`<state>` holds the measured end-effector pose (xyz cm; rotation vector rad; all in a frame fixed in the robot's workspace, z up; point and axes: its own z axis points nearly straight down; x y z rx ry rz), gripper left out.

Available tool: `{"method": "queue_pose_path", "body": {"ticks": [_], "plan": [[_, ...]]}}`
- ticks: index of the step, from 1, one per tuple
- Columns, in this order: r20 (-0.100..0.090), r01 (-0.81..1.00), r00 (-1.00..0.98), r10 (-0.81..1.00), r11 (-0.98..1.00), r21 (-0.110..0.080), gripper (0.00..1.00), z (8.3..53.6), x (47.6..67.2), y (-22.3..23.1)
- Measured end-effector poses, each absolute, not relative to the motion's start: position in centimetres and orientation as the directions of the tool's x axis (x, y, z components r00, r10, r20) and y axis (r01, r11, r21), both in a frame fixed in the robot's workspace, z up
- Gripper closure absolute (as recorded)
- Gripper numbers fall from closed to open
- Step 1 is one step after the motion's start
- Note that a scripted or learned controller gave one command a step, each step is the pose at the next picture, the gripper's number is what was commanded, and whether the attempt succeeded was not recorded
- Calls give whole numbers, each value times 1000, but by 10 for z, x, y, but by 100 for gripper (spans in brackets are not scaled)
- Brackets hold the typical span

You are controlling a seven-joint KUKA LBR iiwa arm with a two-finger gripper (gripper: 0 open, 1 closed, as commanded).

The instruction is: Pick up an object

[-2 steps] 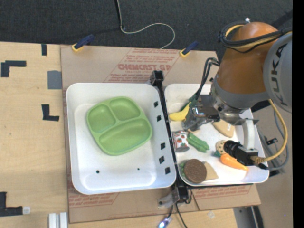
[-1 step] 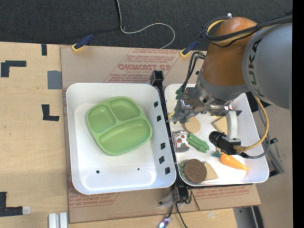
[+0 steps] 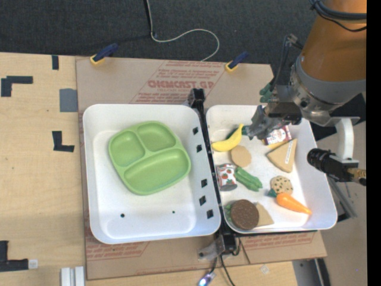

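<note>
The gripper (image 3: pixel 264 126) hangs over the far end of the right bin (image 3: pixel 321 219), just beyond the banana (image 3: pixel 228 140); whether its claw is open or closed I cannot tell. A small red-and-white packet (image 3: pixel 278 137) lies right of the banana, under the wrist. The banana seems the nearest target. To grasp it well, come straight down across its narrow width, clear of the round cracker (image 3: pixel 241 156) just nearer than the banana.

Two white bins (image 3: pixel 95 177); one green plate (image 3: pixel 149 157); one banana (image 3: pixel 229 140); one carrot (image 3: pixel 292 203); two cookies (image 3: pixel 244 214).
</note>
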<state>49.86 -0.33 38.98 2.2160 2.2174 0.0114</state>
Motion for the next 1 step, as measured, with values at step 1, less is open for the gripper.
{"method": "queue_pose_path", "body": {"ticks": [1], "plan": [[0,1000,-4,1000,4,-2,100,388,483,53]]}}
